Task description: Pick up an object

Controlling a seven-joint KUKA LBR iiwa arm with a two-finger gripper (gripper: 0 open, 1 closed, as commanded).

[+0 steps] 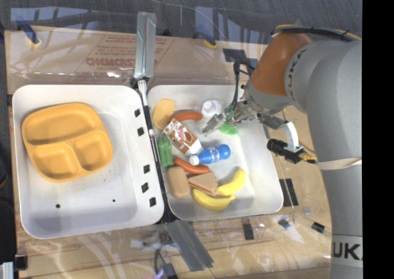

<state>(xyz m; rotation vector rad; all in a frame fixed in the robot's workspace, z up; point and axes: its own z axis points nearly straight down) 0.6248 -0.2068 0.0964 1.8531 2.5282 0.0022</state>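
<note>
Toys crowd the right bin (265, 194), one of two shallow white bins side by side on a bench. The left bin (37, 210) carries a yellow divided tray (66, 140) toward its far left corner. The grey arm with an orange band enters from the right, and its gripper (217, 124) hangs low over the right bin's far half.

Whether the fingers are open or closed cannot be told; nothing is visibly held between them.

Just beside the gripper sit a white bottle (210, 108) and a small green toy (229, 129). A red sausage (188, 116) and a pale oval piece (163, 111) lie near the far left corner. Toward the centre lie a brown and white carton (182, 137) and a blue bottle (215, 154). A banana (220, 193) curves along the near edge.

Likely step: closing in on a piece to grasp. To do it well, the gripper should probably centre on one piece, such as the white bottle, descend straight, and avoid pinching two neighbours together, since the pieces touch or overlap.
</note>
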